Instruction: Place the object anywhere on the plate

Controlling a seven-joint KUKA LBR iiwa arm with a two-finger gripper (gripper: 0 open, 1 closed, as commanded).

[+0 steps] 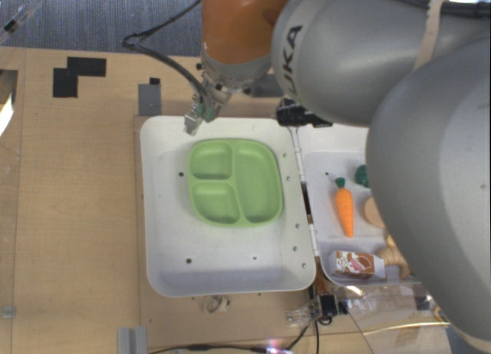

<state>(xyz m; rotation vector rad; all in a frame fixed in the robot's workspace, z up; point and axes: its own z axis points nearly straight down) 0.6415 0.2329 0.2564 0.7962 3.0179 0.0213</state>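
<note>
Claw [193, 120] hovering over left bin's [165, 214] far rim, beside green plate [234, 182]; grip state impossible to tell; carrot [344, 210] lying in right bin [326, 168].

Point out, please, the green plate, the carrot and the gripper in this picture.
green plate [265, 183]: camera view, on the floor of its right compartment.
carrot [344, 208]: camera view, mid-length of the orange body.
gripper [192, 124]: camera view, at its tip above the plate's far-left corner.
</note>
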